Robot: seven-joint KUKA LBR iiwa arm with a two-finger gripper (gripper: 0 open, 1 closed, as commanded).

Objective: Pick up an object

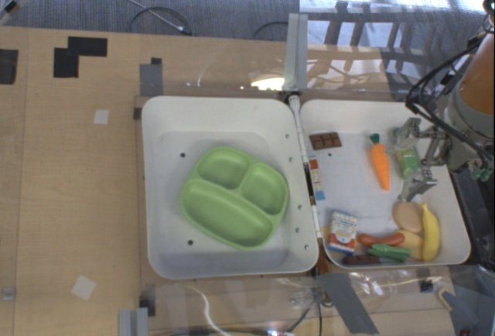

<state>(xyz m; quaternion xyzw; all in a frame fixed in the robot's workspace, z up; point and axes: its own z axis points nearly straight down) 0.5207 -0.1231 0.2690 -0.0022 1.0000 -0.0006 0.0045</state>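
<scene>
In the left white bin [158,172] lies a green plastic plate with three compartments [234,196], tilted on the floor of the bin. Across the divider, the right white bin [348,180] holds my candidates: a brown chocolate bar [326,141], an orange toy carrot [380,163], a small printed carton [343,231], a red sausage [380,239], a beige egg-like lump [407,216] and a yellow banana [430,231]. My gripper [416,164] hangs over the right side of this bin, fingers spread apart with nothing between them, near the carrot. Nothing is lifted yet; I judge the grasp itself remains.
</scene>
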